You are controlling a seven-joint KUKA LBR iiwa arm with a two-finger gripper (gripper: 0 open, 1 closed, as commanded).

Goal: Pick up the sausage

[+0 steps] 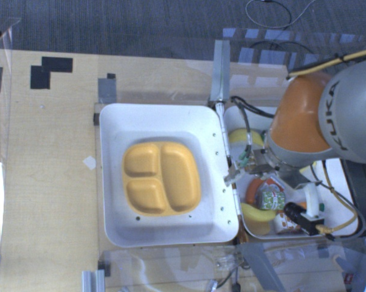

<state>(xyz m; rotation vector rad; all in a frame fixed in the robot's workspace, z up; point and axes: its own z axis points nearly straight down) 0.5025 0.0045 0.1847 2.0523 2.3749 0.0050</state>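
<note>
Room: left bin [110, 163] holds a yellow tray [162, 177] — wide white margins.
Right bin [251, 229]: crowded — arm [320, 117] overhead.
Sausage: cannot tell.
Pincer: cannot tell.

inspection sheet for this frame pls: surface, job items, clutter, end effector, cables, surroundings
Surface: light wooden bench carrying two white bins; left bin, right bin partly under the arm.
Job's things: sausage not identifiable; an orange-red item in the right bin might be it, too hidden to tell.
Clutter: yellow three-compartment plate centred in the left bin; in the right bin a banana, a pale yellow round item, a green-and-white packet.
End effector: end effector low over the right bin, under the orange band; hold not visible.
Cables: black loop on the floor; yellow cable across the arm.
Surroundings: grey carpet; black tape marks on the bench.
</note>
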